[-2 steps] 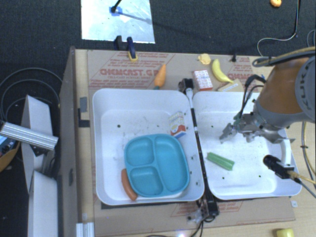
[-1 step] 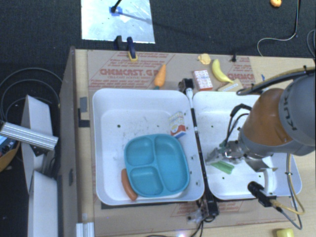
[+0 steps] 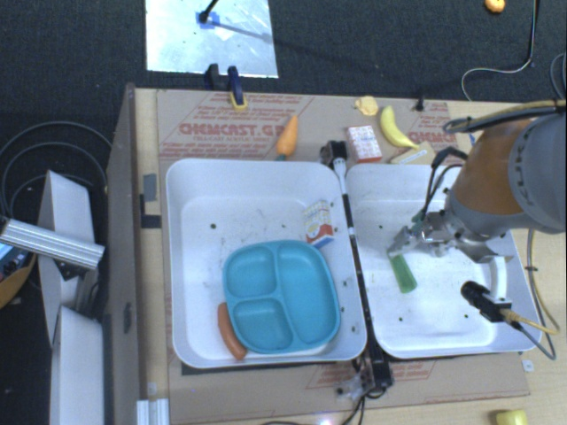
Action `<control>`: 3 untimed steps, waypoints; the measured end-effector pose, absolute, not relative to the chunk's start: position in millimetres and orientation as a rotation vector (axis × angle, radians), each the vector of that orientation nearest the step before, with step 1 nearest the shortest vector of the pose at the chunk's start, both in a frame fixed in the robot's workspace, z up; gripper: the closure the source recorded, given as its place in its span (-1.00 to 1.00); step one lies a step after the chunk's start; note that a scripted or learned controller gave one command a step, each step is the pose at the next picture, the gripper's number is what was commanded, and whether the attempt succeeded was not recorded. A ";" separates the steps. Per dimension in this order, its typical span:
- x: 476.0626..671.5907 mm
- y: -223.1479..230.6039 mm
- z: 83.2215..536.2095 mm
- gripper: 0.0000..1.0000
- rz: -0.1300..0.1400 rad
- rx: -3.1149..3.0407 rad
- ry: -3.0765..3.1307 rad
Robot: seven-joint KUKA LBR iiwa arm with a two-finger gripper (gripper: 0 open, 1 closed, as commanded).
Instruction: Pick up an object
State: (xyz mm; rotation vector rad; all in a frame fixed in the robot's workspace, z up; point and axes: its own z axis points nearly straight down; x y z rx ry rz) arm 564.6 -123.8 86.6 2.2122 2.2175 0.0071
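Room lies open across most of the right bin [image 3: 434,326]. My tool [image 3: 415,240] hangs over its left-middle part. A green stick [image 3: 404,273] lies flat on the bin floor with its far end right at the tool, near the wall shared with the left bin [image 3: 204,228]. I cannot tell how far the tool is open, nor whether it grips anything. The left bin is tighter: a blue divided tray [image 3: 279,295] takes up its near half, an orange sausage [image 3: 230,330] lies by the tray's left edge near the front rim, and a small carton [image 3: 319,222] sits near the right wall.
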 end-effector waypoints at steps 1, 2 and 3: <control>540.7 -82.0 83.7 -1.00 0.000 2.217 2.231; 542.6 -84.4 94.9 1.00 0.003 2.215 2.226; 588.9 -27.6 190.4 1.00 0.015 2.203 2.228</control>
